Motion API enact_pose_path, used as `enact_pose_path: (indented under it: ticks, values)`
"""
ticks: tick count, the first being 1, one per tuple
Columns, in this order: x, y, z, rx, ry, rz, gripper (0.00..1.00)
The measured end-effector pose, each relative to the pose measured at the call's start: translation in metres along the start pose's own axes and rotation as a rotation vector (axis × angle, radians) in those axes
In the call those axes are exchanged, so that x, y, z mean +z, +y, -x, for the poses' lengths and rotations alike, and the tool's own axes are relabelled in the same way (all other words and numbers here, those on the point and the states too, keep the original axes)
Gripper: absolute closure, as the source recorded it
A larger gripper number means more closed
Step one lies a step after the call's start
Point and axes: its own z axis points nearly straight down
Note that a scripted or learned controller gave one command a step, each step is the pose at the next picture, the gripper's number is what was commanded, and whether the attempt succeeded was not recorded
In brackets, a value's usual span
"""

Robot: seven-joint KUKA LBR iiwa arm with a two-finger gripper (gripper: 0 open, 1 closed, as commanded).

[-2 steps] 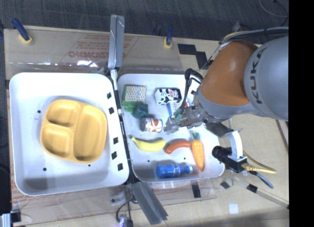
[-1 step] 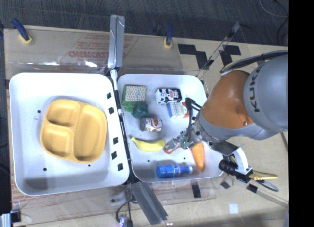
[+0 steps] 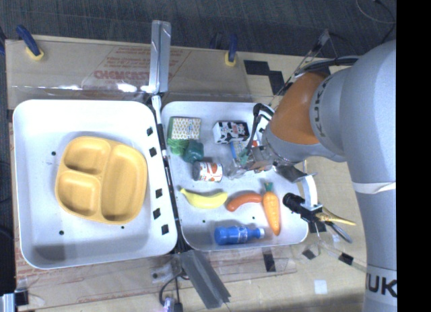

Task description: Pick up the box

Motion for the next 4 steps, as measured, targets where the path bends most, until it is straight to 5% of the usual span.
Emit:
enact_pose_path:
  ticks: [1, 2, 3, 4]
  values:
    - [-0.026, 0.002, 0.031, 0.165, 0.000, 0.001, 1.00]
    - [-0.023, -0.020, 0.028, -0.119, 0.002, -0.001, 1.00]
    - [-0.105, 0.044, -0.039, -0.042, 0.001, 0.001, 1.00]
    - [-0.105, 0.044, -0.039, -0.041, 0.001, 0.001, 0.00]
